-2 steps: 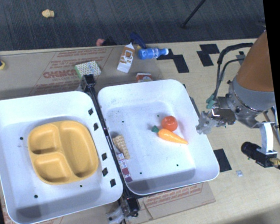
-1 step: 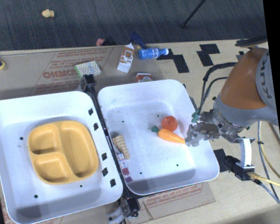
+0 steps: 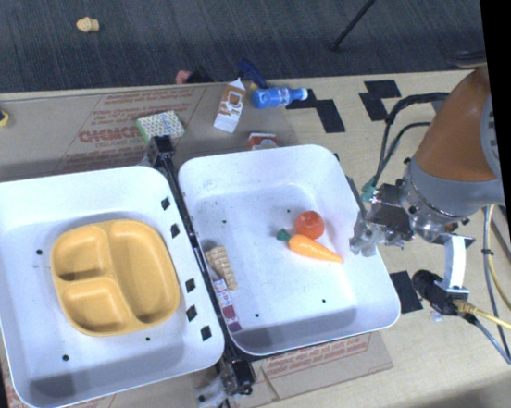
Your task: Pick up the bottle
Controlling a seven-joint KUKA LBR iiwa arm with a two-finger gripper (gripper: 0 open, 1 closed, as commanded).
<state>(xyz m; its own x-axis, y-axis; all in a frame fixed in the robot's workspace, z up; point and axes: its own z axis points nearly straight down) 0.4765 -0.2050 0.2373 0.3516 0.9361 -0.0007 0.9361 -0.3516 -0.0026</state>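
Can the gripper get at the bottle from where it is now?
Probably yes: the bottle lies on the bench behind the right bin, nothing over it. The gripper sits at that bin's right rim.

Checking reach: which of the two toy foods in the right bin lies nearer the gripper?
The carrot: it lies closer to the gripper than the tomato above it.
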